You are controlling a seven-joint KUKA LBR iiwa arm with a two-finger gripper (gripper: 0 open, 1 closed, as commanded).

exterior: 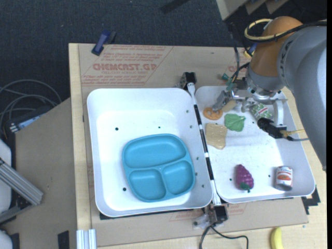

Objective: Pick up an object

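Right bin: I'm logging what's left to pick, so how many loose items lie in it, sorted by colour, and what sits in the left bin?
Right bin, by colour:
Orange: 1, orange piece
Green: 1, green leafy piece
Tan: 1, tan slice
Purple: 1, purple fruit
Red and white: 1, small can
Left bin:
Blue: 1, divided tray
Total: 6
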